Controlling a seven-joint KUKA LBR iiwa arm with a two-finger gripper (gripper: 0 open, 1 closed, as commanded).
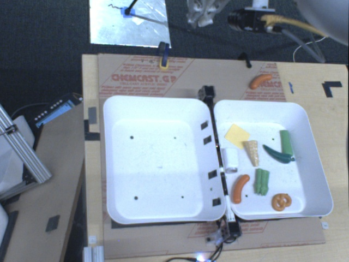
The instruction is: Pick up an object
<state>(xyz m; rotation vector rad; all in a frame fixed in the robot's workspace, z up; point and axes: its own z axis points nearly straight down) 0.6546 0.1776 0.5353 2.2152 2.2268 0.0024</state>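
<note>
- Dark carpet surrounds a pale wooden bench [327, 75] whose top is covered by a brown printed board [142, 76]; two shallow white bins sit side by side on it, touching along a middle seam with black clips.
- At the top edge of the view, the gripper [203, 7] hangs over the carpet beyond the bench, well apart from both bins; whether it is clenched or released cannot be told.
- Left bin [117, 111]: bare white floor with a few small dark dots.
- Right bin [311, 146] holds all but one of the pickable objects: a yellow cheese slice [238, 135], a tan cone [252, 152] just beside it, a dark green pepper [279, 155], a light green stick [286, 141] against the pepper's far end, a small white block [231, 159] near the seam, an orange sausage [240, 188], a green bean bundle [262, 181] beside it, and a pretzel [281, 202] near the front wall.
- A second orange sausage [260, 81] lies on the board behind the right bin, outside its rim.
- A yellow-and-blue clamp [163, 56] grips the board's far edge, and a shiny metal sheet [130, 15] lies on the carpet beyond it.
- Open floor in the right bin lies toward its far right corner and along the right wall; items crowd the centre and seam side.
</note>
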